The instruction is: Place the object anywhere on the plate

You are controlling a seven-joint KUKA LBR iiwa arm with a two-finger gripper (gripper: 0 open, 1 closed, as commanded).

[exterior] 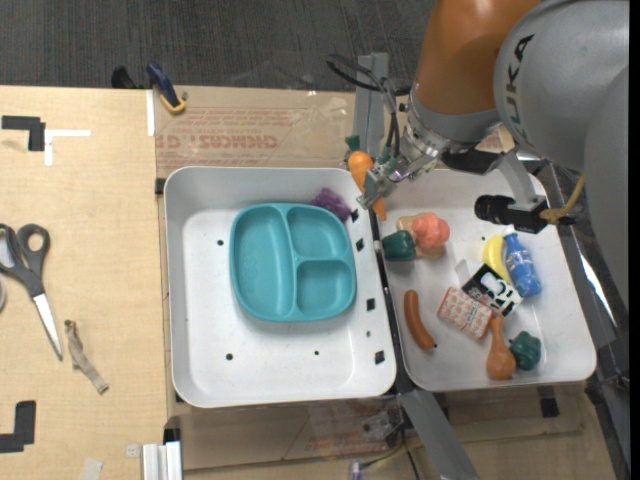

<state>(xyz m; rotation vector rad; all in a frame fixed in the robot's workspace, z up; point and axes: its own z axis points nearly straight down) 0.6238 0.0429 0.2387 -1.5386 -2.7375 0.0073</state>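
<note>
Nearest the camera, the right bin point(575, 368) holds a sausage point(419, 320), a small printed packet point(465, 312), a blue bottle point(521, 265) and a peach-coloured fruit point(431, 230), while the left bin point(190, 368) carries the teal divided plate point(293, 261). Farther back, a purple object point(331, 203) lies just beside the plate's far corner. The claw point(378, 186) hangs over the wall between the bins, next to an orange piece point(359, 164); I cannot tell if it is wide or narrow.

Two white bins: the left bin point(190, 298) holds one teal plate point(293, 262). The right bin point(570, 353) holds roughly ten small objects. One pair of scissors point(33, 278) lies on the counter point(80, 218).
</note>
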